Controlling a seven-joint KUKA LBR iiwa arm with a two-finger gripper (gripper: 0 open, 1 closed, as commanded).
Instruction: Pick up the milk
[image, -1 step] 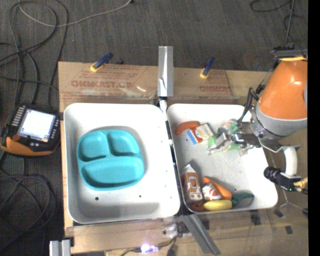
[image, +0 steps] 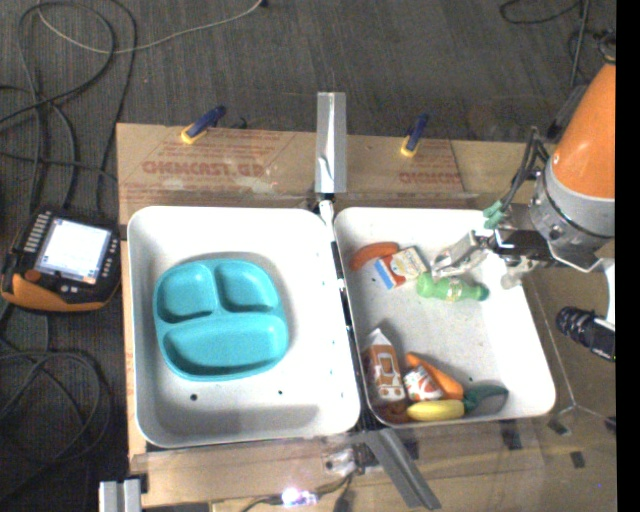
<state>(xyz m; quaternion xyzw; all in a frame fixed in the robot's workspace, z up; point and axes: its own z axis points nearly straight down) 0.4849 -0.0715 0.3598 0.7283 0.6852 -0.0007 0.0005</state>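
Observation:
The milk (image: 381, 366) is a small brown carton with a white gabled top. It lies near the front left of the right bin (image: 520, 330), beside a carrot (image: 436, 376). My gripper (image: 455, 256) hangs over the back of that bin, just above a green bottle (image: 453, 290) and next to a white and orange pack (image: 399, 266). It is well behind the milk and apart from it. Nothing shows held in it.
A red sausage (image: 370, 253) lies at the right bin's back left. A banana (image: 436, 410) and a dark green item (image: 486, 397) sit along its front wall. The left bin (image: 150, 400) holds a blue divided plate (image: 222, 318). A metal post (image: 330, 140) stands behind the bins.

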